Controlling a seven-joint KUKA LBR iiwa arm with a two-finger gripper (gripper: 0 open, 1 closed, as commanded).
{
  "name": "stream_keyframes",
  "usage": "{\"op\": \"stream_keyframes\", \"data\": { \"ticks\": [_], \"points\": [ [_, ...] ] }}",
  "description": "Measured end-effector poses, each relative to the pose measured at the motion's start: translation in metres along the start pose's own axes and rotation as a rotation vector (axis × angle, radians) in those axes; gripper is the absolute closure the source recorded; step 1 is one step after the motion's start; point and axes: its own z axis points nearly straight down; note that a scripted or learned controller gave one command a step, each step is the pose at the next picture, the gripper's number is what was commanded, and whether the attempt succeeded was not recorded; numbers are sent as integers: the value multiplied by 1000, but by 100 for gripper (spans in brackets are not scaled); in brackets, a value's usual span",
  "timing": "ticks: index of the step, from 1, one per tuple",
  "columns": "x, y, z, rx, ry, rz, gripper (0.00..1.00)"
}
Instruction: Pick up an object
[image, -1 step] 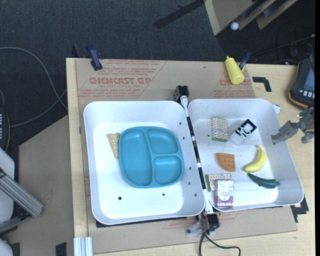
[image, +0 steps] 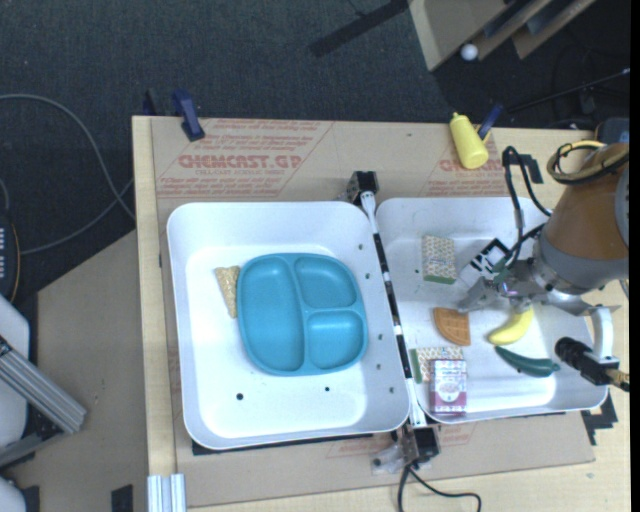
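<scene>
1. Camera view, bench: two white bins side by side; left bin (image: 200, 400) with a blue plate (image: 300, 310) and a cracker (image: 228, 287) tucked at its left edge.
2. Right bin (image: 400, 225): patterned packet (image: 437, 257) toward the far wall, orange chip (image: 452, 325) mid-bin, pink packet (image: 447, 383) at the near wall, banana (image: 511, 327) and green pod (image: 527, 362) at the right.
3. Gripper (image: 490, 290): low in the right bin, reaching in from the right, tip aimed leftward; open or shut, cannot tell; nothing seen held.
4. Key relation: banana just below-right of the tip, nearest of all, possibly touching the wrist housing; long axis on a diagonal from lower left to upper right, roughly along the arm's reach.
5. Judgement: likely target the banana or the chip, just down-left of the tip; short shift and a turn across the banana's long axis needed.
</scene>
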Motion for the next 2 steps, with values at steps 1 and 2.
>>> {"op": "stream_keyframes", "data": {
  "ticks": [1,2],
  "points": [
    [50,-19,8,-7,-1,1,0],
    [67,-21,14,-11,-4,3,0]
  ]
}}
